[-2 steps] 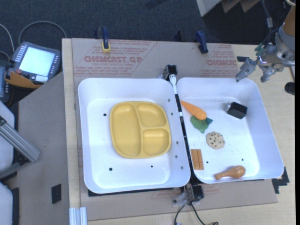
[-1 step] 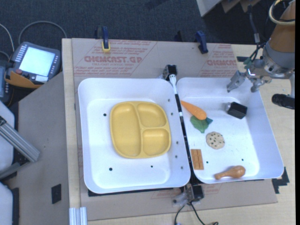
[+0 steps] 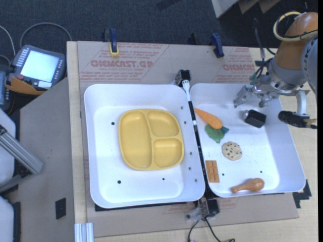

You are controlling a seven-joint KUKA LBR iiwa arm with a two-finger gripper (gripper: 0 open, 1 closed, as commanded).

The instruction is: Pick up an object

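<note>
a slanted view from above shows a counter [image 3: 151, 59] covered with brown cardboard printed in faded red letters. two shallow white bins sit on it side by side, their inner rims touching.

the left bin [image 3: 96, 150] holds a yellow plate [image 3: 150, 138] with three compartments. it lies flat near the bin's middle.

the right bin [image 3: 282, 170] holds several small things, well apart from each other. an orange toy carrot [image 3: 209, 118] with a green leafy end lies near the bin's left wall, tilted. just below it is a round cookie [image 3: 232, 150] with dark specks. a small brown rectangular bar [image 3: 212, 171] lies near the lower left wall. a tan toy drumstick [image 3: 248, 186] lies near the bin's lower edge. a small black block [image 3: 255, 118] lies in the upper part of the bin.

the grey arm with its orange band comes in from the upper right and is partly cut off by the picture's edge. its jaws [image 3: 255, 97] hang over the upper part of the right bin, just above the black block. the two metal tips appear spread apart with nothing between them, though the detail is small and hard to make out. whether they touch the bin floor cannot be told.

a handheld control screen [image 3: 38, 67] lies off the counter at the far left, with cables looping behind it. blue clamps [image 3: 113, 37] grip the cardboard's far edge. dark carpet surrounds everything.
</note>
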